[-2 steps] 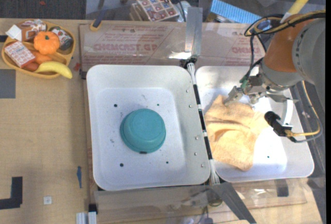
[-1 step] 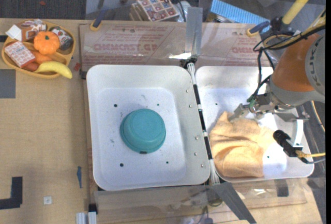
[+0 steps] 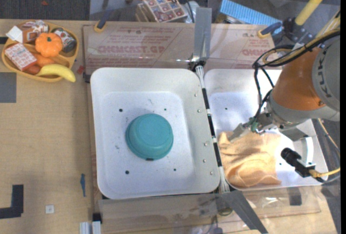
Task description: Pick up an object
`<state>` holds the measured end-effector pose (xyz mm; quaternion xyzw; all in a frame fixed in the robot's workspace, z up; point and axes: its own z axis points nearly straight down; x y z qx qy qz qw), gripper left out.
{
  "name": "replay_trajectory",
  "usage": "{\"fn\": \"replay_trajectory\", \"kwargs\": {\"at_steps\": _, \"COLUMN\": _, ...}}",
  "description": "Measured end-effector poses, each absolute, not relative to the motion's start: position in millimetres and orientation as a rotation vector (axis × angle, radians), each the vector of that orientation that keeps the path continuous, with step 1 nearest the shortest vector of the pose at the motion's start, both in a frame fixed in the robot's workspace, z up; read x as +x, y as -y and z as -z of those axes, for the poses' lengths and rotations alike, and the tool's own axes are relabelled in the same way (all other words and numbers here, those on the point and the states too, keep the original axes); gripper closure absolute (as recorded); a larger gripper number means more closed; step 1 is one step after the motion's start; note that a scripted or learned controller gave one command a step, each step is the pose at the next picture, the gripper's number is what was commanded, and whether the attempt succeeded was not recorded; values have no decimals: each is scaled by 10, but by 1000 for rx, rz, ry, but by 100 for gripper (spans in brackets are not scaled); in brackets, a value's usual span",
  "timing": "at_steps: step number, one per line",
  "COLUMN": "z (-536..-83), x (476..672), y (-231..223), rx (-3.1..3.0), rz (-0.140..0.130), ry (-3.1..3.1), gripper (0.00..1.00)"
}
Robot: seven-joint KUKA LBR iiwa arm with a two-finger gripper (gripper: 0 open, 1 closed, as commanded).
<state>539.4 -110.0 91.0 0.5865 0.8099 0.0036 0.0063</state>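
You're looking at two white bins side by side. Left bin [image 3: 108, 92] is holding a teal bowl [image 3: 150, 136], sitting upside down near its middle. Right bin [image 3: 230, 95] is holding a crumpled yellow-orange cloth [image 3: 250, 162] in its near half, bunched against the divider between the bins.

Arm [image 3: 303, 87] is reaching in from the right over the right bin — orange band showing, with part of the white "KUKA" lettering reading on the grey housing at the frame edge. Gripper [image 3: 258, 125] is sitting right at the cloth's upper edge, touching or nearly touching it. Can't tell you the finger state — they're too small and blurred against the cloth, and no fabric is visibly lifting between them.

Behind the bins, a clear panel [image 3: 140, 46] is showing reddish print — reads roughly "CHEMCAST GP".

Far left, a yellow dish [image 3: 11, 60] is carrying a banana [image 3: 58, 71], a small orange pumpkin [image 3: 48, 44] and small printed boxes — text unreadable.
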Motion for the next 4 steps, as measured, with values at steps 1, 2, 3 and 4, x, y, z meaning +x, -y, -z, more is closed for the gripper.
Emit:
{"fn": "replay_trajectory", "kwargs": {"at_steps": 1, "z": -1658, "x": 5610, "y": 1023, "rx": 1725, "rz": -1, "ry": -2623, "gripper": 0}}
{"fn": "replay_trajectory", "kwargs": {"at_steps": 2, "z": -920, "x": 5151, "y": 1664, "rx": 1788, "rz": -3, "ry": -2576, "gripper": 0}}
{"fn": "replay_trajectory", "kwargs": {"at_steps": 3, "z": -1025, "x": 5159, "y": 1677, "rx": 1791, "rz": -6, "ry": -2569, "gripper": 100}}
{"fn": "replay_trajectory", "kwargs": {"at_steps": 4, "z": -1845, "x": 5719, "y": 604, "rx": 1957, "rz": 0, "ry": -2456, "gripper": 100}}
